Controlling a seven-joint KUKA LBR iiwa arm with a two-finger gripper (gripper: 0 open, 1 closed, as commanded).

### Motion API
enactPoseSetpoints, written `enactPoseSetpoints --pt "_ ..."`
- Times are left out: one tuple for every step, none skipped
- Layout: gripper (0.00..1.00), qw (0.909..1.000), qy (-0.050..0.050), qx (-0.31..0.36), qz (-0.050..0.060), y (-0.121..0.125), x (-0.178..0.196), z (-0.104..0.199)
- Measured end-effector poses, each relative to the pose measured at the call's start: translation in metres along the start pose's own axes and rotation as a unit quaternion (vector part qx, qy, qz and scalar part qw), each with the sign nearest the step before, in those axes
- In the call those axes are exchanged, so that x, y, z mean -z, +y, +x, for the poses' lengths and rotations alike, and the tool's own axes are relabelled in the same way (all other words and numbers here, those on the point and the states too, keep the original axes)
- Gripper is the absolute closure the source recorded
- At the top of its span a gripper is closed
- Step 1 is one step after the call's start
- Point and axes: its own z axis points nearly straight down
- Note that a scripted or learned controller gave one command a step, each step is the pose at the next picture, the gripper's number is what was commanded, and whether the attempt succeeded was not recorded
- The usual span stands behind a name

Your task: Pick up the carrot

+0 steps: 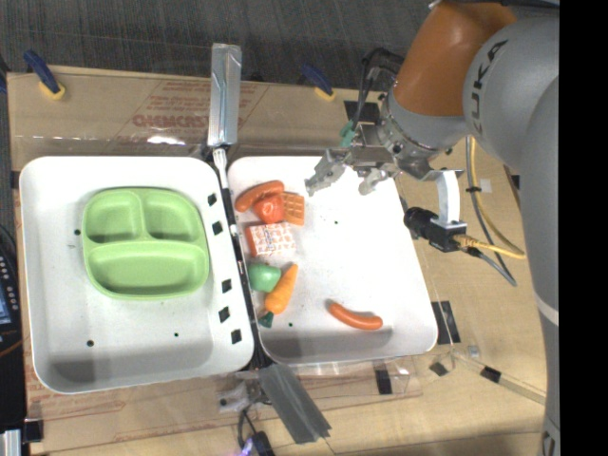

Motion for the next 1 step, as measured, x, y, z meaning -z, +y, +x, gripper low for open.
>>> enactPoseSetpoints --pt "0.00 0.9920 0.000 0.127 0.000 -0.0580 -0.0804 0.0244"
